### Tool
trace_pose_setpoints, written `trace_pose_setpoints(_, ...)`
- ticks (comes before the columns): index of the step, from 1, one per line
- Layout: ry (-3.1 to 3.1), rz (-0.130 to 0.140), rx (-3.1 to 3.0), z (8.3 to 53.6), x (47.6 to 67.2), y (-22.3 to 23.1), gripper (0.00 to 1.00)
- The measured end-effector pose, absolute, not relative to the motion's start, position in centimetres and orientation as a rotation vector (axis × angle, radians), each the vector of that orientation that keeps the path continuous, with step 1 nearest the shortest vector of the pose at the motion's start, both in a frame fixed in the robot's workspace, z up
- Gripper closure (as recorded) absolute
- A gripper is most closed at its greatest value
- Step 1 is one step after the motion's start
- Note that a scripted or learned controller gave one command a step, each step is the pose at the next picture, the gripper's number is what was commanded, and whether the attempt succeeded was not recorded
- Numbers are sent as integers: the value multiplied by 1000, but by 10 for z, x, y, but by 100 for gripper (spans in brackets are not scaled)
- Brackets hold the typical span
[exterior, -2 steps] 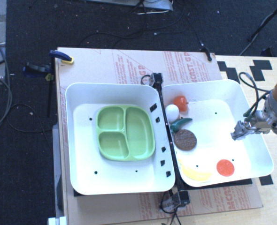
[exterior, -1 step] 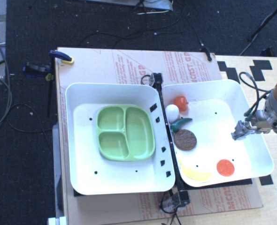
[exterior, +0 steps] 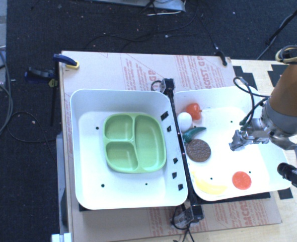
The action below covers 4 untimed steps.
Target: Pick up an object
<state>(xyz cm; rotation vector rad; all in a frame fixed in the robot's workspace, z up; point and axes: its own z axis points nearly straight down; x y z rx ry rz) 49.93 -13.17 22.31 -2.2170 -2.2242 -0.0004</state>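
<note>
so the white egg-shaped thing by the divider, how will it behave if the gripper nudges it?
The white egg looks smooth and rounded, so it will probably roll or slip. It sits against the orange ball and the bin wall, which may trap it.

Dark speckled floor, loose black cables, pale printed bench board

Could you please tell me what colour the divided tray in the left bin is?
The divided tray is light green, seen clearly in the camera view.
</note>
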Motion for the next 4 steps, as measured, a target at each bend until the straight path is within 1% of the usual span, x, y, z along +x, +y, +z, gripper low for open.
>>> trace_pose_setpoints(1, -2226, -1, -2216, 217, 499, -82, 100)
trace_pose_setpoints(2, -2224, 0, -2218, 215, 508, -40, 100)
trace_pose_setpoints(3, -2226, -2, -2216, 228, 517, 11, 100)
trace_pose_setpoints(4, -2226, 0, -2215, 232, 514, 62, 100)
